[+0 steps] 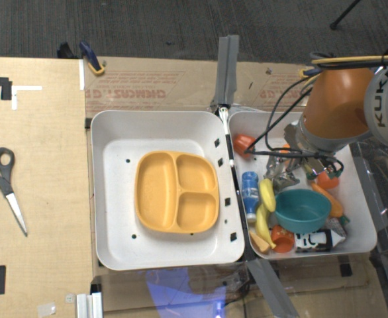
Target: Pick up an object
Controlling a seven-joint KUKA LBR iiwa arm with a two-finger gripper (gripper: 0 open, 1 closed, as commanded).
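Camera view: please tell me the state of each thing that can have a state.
Yellow divided plate: upright, lying flat in the left bin.
Teal bowl: upright, opening up, in the right bin.
Blue bottle: lying on its side.
Banana: lying beside the bowl.
Scissors: shut, on the bench.

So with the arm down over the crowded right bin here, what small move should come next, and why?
Probably a short, straight descent. The gripper sits low in the right bin, just above the teal bowl and beside the yellow banana, amid tightly packed items. Nothing shows between its fingers, so lowering onto whatever lies directly beneath seems the sensible step before closing.
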